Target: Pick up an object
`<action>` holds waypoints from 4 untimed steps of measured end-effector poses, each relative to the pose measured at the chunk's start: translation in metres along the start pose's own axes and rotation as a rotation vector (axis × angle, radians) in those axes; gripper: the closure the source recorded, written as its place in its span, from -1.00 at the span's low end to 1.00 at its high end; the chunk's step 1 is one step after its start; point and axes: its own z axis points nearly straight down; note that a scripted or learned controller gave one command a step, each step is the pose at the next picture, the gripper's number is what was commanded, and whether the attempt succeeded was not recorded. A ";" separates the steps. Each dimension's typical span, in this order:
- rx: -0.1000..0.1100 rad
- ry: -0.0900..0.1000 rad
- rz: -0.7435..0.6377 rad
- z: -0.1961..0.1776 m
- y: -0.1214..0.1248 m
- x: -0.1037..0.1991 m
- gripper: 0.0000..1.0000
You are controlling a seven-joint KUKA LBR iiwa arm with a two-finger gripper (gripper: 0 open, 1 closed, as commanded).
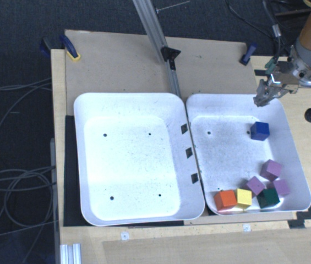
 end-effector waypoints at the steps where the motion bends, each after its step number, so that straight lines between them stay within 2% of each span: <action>1: 0.011 0.005 -0.003 0.014 -0.028 0.052 1.00; 3: 0.011 0.005 -0.004 0.018 -0.067 0.136 1.00; 4: 0.013 0.004 -0.003 0.032 -0.094 0.175 1.00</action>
